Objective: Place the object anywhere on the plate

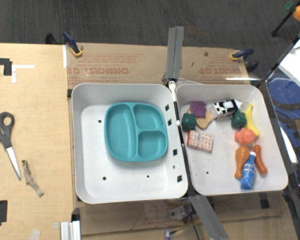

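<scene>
A teal divided plate (136,132) lies in the left white bin (89,184). The right bin (215,181) holds several toy items: a purple piece (198,108), a dark green piece (189,121), a tan cookie shape (205,120), a black and white cow (225,107), a patterned pink box (200,140), a yellow banana (251,120), a green piece (238,119), an orange-red blob (245,136), an orange bottle shape (241,160), a carrot (260,160) and a blue bottle (247,177).
Scissors (5,136) and a small strip (32,179) lie on the wooden bench at the left. Cardboard (119,64) sits behind the bins, held by clamps (72,44). A grey bar (175,51) runs between the bins at the back.
</scene>
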